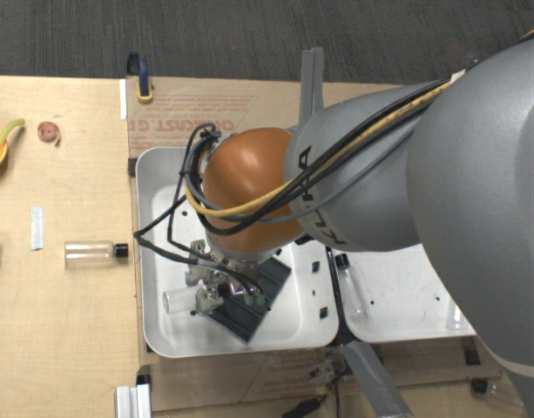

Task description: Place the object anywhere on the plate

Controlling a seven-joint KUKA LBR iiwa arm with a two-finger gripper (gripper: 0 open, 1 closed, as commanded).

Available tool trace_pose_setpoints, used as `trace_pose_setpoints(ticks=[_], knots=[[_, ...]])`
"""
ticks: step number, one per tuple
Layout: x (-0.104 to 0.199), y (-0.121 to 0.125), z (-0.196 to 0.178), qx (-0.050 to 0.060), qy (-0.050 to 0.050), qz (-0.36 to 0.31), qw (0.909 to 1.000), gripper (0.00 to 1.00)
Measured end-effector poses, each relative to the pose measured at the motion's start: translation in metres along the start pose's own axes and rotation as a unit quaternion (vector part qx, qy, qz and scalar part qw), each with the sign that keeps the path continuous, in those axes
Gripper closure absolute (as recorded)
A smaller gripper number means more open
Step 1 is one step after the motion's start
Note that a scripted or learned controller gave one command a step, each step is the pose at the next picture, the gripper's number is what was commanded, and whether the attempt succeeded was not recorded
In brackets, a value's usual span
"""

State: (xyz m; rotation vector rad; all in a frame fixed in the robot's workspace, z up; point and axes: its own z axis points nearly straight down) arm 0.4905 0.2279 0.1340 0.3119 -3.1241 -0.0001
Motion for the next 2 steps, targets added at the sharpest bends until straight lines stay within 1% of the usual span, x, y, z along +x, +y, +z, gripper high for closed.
trace_pose_setpoints(ticks=[1,2], knots=[[-0.0848,-0.0173,-0.0188,0.000,-0.002,-0.020,0.9998,1.00],[-0.0848,-0.0173,-0.0188,0.000,-0.002,-0.020,0.9998,0.00]])
